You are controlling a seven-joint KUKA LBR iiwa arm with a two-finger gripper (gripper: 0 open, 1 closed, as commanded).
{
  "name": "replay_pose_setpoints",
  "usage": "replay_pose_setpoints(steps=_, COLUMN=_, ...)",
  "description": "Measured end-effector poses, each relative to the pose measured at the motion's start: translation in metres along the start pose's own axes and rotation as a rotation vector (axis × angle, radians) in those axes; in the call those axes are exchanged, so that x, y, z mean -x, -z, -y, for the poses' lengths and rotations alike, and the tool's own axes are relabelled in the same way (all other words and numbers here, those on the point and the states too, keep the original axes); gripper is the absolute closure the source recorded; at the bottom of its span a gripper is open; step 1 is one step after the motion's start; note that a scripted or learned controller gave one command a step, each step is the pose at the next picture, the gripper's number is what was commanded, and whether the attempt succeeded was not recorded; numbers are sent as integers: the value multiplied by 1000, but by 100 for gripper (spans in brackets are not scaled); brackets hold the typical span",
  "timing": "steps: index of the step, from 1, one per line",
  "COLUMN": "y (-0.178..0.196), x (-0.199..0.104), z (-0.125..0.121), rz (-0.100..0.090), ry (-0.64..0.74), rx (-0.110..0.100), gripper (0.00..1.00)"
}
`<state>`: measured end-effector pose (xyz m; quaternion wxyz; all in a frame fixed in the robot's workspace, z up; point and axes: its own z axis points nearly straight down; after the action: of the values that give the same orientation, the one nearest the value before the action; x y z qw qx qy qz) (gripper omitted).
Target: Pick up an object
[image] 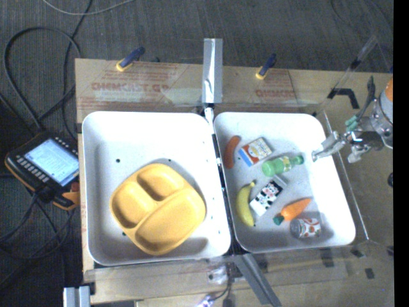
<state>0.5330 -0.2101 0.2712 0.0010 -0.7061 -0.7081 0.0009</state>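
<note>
A dark carpet with loose black cables lies around the brown surface (pixel 128 88). Two white bins sit side by side on it. The left bin (pixel 102 146) holds a yellow plate (pixel 158 208) with parts. The right bin (pixel 332 190) holds a sausage (pixel 231 150), a small box (pixel 256 151), a green bottle (pixel 282 165), a banana (pixel 245 204), a cow-print carton (pixel 266 196), a carrot (pixel 293 210) and a can (pixel 305 228). The tool (pixel 323 149) hangs over the right bin's far right side, holding nothing. I cannot tell how wide it is; it looks small and blurry
</note>
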Motion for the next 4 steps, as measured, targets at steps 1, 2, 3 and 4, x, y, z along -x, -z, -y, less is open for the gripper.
replay_pose_setpoints(steps=1, y=-98, x=-66, z=-59, rz=0, ry=92, rx=0, gripper=0)
replay_pose_setpoints(steps=2, y=-181, x=-92, z=-8, rz=5, ry=338, rx=11, gripper=0)
replay_pose_setpoints(steps=3, y=-172, x=-93, z=-9, rz=4, ry=339, rx=16, gripper=100)
replay_pose_setpoints(steps=4, y=-58, x=-136, z=22, rz=1, ry=315, rx=0, gripper=100)
